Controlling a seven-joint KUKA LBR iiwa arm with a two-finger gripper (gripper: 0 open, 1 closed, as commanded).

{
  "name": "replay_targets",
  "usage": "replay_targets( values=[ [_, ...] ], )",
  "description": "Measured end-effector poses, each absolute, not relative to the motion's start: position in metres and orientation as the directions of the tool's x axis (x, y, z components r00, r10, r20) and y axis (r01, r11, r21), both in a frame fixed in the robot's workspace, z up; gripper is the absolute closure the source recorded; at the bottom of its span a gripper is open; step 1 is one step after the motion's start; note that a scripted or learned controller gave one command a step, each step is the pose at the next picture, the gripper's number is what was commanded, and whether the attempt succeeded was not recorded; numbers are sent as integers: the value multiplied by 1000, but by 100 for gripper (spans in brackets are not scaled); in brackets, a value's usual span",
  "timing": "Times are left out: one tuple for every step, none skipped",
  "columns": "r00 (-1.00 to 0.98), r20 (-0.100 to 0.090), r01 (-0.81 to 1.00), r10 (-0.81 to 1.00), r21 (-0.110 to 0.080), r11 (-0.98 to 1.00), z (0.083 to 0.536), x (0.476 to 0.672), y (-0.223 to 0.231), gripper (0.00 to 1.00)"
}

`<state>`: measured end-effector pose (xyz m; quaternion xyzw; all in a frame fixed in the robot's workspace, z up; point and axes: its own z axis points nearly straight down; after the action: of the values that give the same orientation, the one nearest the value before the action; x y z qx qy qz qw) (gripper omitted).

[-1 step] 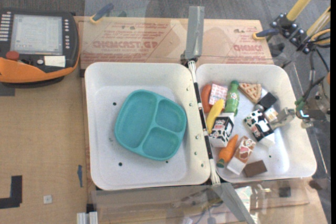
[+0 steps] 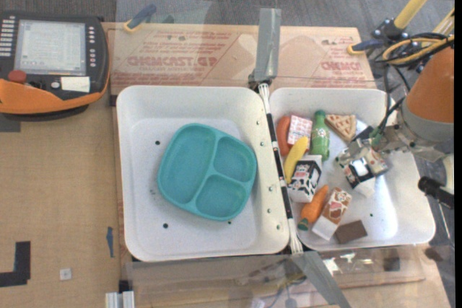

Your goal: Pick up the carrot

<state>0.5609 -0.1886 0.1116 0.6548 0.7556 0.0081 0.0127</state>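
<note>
Camera view is showing the gripper hovering over the right bin, finger state not discernible, while the carrot is lying near the bin's left wall, touching the milk carton.

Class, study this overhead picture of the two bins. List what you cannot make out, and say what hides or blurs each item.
1. The hand in the camera view: too small and cluttered to tell how it is set.
2. The grey arm with the orange band: cut off by the right edge.
3. The small orange carrot: its lower tip lies against the right white bin wall, blurred.
4. The print on the small cartons: too small to read.
</note>
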Motion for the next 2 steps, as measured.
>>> replay_targets(
  values=[
    [-70,-25,996,997,47,71,107,554,-162,0],
    [77,-4,997,997,23,-77,94,565,-112,0]
  ],
)
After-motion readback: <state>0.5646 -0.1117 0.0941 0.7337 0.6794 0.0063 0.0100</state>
